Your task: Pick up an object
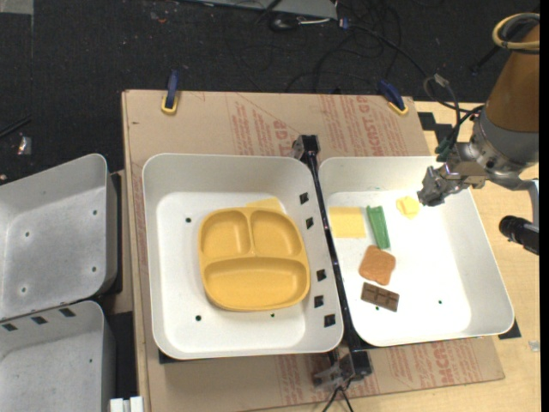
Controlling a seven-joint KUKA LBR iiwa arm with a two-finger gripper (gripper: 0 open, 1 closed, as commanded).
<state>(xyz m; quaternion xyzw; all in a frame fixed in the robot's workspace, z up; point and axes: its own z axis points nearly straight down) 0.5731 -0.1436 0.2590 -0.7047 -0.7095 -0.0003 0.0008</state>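
Right bin (480,312) holds a small yellow block (407,206), pale yellow slab (346,222), green stick (378,227), orange cookie (377,265) and brown chocolate bar (380,297). Left bin (171,230) holds a yellow divided tray (254,259). Claw (431,192) sits just right of the yellow block, nothing visibly gripped; opening can't be read.

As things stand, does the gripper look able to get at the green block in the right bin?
Probably yes. The gripper hangs over the right bin, beside the small yellow piece. The green block lies flat with nothing on it, though the yellow slab lies close alongside.
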